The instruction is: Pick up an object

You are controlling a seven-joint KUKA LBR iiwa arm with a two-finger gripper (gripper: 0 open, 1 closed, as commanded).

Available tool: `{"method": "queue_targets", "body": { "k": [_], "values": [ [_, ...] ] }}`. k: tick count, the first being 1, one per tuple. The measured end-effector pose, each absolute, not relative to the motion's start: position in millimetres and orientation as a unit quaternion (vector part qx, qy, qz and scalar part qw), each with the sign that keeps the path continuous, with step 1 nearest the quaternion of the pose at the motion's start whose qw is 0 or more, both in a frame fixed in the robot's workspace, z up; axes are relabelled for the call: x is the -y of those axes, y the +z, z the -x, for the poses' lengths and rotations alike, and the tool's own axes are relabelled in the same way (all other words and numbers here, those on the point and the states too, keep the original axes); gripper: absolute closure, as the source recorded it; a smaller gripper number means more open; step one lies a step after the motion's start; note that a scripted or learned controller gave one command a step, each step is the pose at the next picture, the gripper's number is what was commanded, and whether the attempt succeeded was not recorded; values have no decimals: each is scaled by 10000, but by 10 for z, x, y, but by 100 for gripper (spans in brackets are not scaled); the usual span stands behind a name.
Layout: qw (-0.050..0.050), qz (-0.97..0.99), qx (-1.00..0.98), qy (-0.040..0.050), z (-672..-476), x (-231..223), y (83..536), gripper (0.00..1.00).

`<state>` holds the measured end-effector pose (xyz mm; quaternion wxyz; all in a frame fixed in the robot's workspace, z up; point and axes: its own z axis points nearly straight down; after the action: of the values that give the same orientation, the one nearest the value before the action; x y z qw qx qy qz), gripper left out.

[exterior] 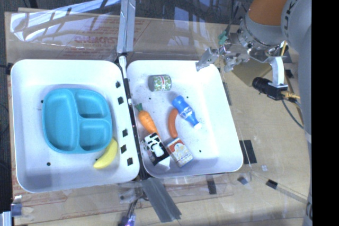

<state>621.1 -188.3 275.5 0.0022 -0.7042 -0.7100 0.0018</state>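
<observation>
Camera view: arm reaches in from 2 o'clock, wrist tilted, gripper (pixel 205 60) hovering at right bin's (pixel 228 129) 1 o'clock corner, holding nothing; can't tell its state. In that bin: can (pixel 159 82) at 12, blue bottle (pixel 186 110) center, carrot (pixel 146 120) at 9.
</observation>
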Motion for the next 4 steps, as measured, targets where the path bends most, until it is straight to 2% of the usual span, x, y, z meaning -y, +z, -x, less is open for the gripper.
{"method": "queue_targets", "body": {
  "k": [1,2,3,4],
  "values": [
    [13,7264,6872,9,-6000,2093,1317,0],
    [21,7013,7129,12,-5448,1620,910,0],
    [15,6832,7303,5,-4827,1301,916,0],
    [-20,6811,7322,-13,-4863,1305,1028,100]
  ]
}}
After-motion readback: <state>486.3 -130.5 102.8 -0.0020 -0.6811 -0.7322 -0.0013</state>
